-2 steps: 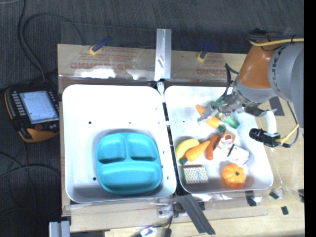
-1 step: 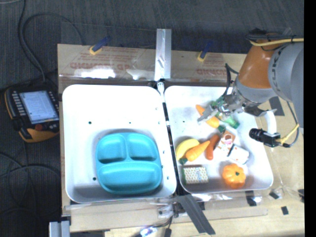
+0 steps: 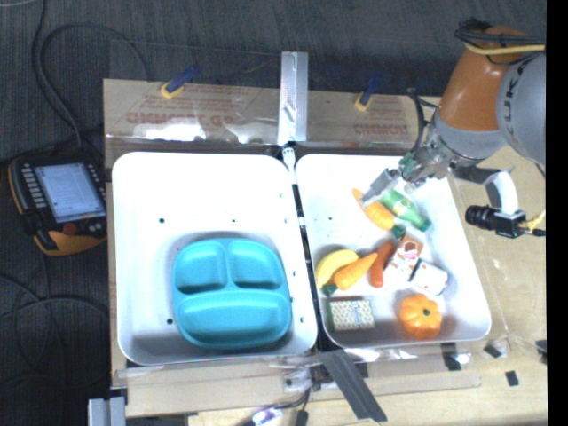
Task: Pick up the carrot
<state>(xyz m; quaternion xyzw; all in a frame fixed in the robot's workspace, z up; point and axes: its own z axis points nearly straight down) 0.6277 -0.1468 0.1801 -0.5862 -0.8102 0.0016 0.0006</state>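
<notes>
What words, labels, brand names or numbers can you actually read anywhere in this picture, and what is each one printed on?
None can be read for certain.
Grey arm casing: dark letters at the frame's right edge, cut off and blurred.
Clear sheet behind the bins: faint reddish print, too blurred to read.
Handheld pendant left of the bench: lit screen, text too small.
Small carton and patterned packet in the right bin: print too small.

1. On my screen the arm (image 3: 506, 96) has a smooth grey shell with rounded joints.
2. A wide orange band (image 3: 470, 91) wraps the part above the wrist.
3. I see dark letters on the grey shell, too cut off to read.
4. The gripper (image 3: 399, 177) is small, metallic grey with a green spot.
</notes>
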